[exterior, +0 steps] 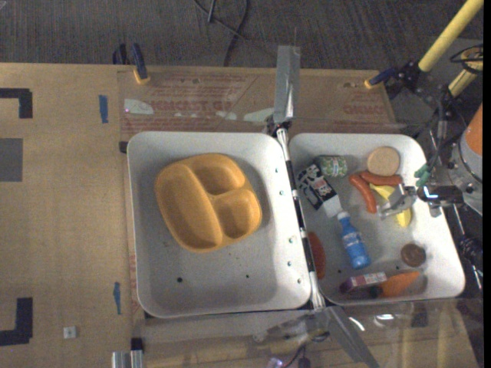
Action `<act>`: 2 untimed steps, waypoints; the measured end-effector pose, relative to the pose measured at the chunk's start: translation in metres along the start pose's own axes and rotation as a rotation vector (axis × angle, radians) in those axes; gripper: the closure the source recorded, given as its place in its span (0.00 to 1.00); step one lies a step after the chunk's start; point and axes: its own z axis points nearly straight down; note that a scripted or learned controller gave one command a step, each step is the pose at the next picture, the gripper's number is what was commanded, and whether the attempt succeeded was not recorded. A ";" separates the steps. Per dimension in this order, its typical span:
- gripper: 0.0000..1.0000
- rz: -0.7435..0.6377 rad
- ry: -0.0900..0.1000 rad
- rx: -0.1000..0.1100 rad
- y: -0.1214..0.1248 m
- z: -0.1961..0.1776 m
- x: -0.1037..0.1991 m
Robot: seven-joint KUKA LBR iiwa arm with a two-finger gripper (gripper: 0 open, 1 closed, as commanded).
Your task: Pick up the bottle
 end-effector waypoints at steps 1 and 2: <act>0.00 -0.278 0.000 -0.001 -0.003 0.122 -0.001; 0.00 -0.288 -0.002 -0.006 0.029 0.187 0.012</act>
